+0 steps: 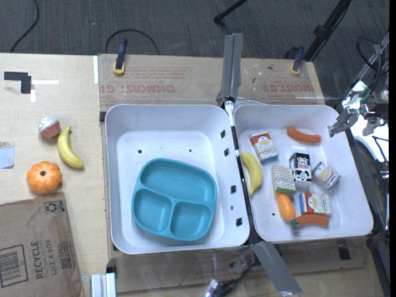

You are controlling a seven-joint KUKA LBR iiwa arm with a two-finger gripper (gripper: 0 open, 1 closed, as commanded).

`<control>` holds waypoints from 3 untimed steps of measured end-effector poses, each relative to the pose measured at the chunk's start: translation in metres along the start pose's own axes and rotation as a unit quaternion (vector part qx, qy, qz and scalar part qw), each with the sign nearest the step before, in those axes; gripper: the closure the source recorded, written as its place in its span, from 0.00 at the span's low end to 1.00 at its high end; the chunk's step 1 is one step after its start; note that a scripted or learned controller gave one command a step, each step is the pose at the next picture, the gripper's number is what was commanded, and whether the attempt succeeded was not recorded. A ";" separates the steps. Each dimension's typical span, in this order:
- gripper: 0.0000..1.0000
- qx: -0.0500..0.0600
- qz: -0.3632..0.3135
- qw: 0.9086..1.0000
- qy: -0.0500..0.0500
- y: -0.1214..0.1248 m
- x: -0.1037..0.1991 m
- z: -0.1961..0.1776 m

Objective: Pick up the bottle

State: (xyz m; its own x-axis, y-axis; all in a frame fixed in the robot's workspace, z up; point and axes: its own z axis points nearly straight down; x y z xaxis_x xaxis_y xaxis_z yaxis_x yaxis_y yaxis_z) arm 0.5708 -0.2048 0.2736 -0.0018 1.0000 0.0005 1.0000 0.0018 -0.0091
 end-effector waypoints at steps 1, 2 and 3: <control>0.00 0.001 -0.005 1.000 0.000 -0.039 0.104 0.125; 0.00 -0.013 -0.008 1.000 -0.004 -0.031 0.102 0.164; 0.00 -0.001 -0.178 0.984 -0.001 -0.022 0.153 0.087</control>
